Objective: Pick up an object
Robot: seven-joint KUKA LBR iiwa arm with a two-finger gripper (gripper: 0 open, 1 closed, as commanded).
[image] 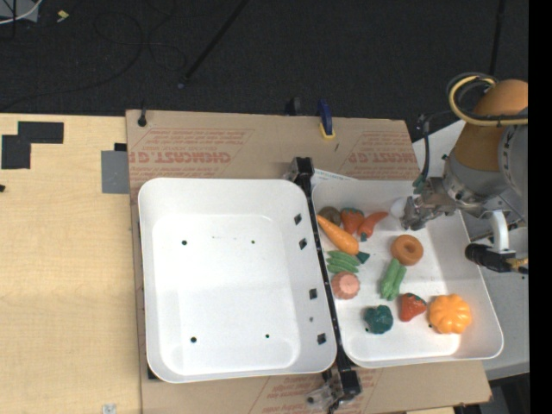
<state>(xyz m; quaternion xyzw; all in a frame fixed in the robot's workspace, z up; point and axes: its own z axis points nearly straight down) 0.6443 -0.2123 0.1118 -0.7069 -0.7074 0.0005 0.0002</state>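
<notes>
- From the camera view, I read the hand [419, 210] poised above the right bin's [483, 335] far edge, just behind the orange ring [407, 249], my likeliest target.
- I cannot tell its grip state; nothing shows between it.
- Toy food clusters left of the ring, against the divider, leaving approach room.

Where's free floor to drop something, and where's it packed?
Left bin: whole floor bare between its walls. Right bin: crowded from the carrot at the divider across to the donut, strawberry and pumpkin. A small bare patch lies between the donut and the right wall, below the gripper.
</notes>
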